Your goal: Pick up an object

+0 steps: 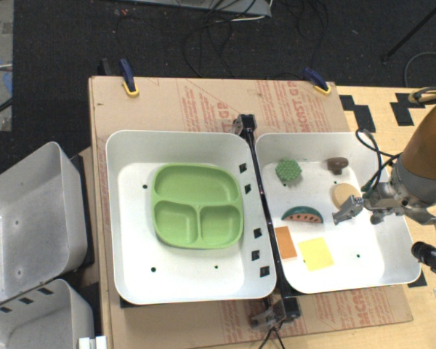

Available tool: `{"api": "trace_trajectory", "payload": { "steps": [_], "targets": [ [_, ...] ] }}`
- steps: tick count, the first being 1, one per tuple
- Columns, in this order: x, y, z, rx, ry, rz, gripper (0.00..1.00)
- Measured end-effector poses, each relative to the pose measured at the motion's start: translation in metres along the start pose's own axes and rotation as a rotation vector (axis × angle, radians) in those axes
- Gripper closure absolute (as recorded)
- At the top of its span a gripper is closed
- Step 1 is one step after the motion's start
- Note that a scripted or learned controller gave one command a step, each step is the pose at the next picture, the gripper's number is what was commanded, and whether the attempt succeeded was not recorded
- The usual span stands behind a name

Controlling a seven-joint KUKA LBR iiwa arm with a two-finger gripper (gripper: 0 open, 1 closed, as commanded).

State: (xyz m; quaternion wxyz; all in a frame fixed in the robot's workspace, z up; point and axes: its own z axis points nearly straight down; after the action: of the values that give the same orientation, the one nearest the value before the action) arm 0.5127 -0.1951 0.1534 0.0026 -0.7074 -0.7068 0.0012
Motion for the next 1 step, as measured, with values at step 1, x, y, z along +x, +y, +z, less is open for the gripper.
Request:
{"api": "trace_trajectory", "payload": {
  "steps": [1],
  "targets": [
    [-0.0099, -0.0001, 0.0550, -0.001, -0.001, 0.002, 0.00]
  ]
}}
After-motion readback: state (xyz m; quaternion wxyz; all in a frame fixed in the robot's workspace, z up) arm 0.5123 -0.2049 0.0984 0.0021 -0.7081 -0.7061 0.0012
